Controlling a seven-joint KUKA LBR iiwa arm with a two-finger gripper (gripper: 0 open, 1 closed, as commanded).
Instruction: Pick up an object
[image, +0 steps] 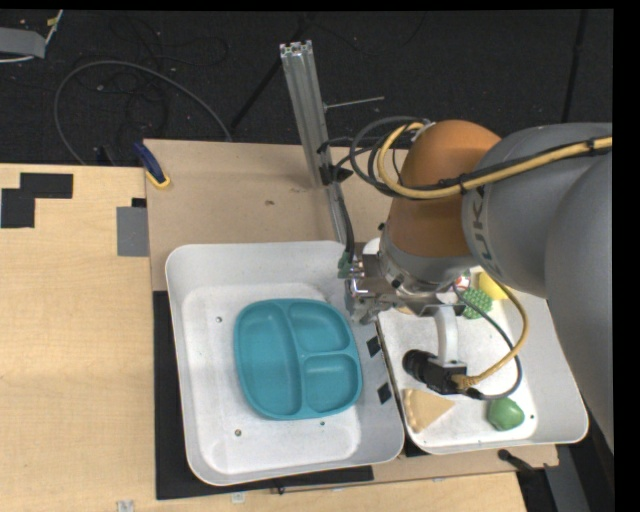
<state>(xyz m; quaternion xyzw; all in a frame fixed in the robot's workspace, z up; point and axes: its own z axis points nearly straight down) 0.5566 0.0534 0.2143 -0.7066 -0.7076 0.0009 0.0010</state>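
Camera view has the gripper (380, 298) over the right bin (545, 385), by the seam between the bins, and honestly there's no telling if it's open or closed. A green lump (506, 413), tan wedge (424, 409) and yellow piece (487, 291) lie in that bin, and a teal plate (296, 357) lies in the left bin (200, 300).

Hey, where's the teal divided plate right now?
In the camera view, the teal divided plate lies flat near the middle of the left white bin, just left of the arm reaching in from the right.
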